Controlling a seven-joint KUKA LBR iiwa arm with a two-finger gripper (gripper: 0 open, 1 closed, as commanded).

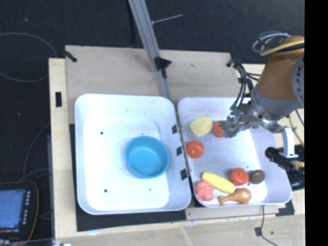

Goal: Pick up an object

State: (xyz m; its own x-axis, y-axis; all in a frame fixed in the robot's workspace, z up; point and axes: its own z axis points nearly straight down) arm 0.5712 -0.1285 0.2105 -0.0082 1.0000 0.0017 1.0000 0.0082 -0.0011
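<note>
Grey arm (277,94) reaching in, pincer (229,128) lowered

You are looking down from one fixed camera set high above the bench (123,70), tilted at a slant. It sits far enough back to take in both white bins: the left bin (92,117) fills the frame's centre left, the right bin (241,152) the centre right. Dark floor (61,14) crosses the top.
</note>
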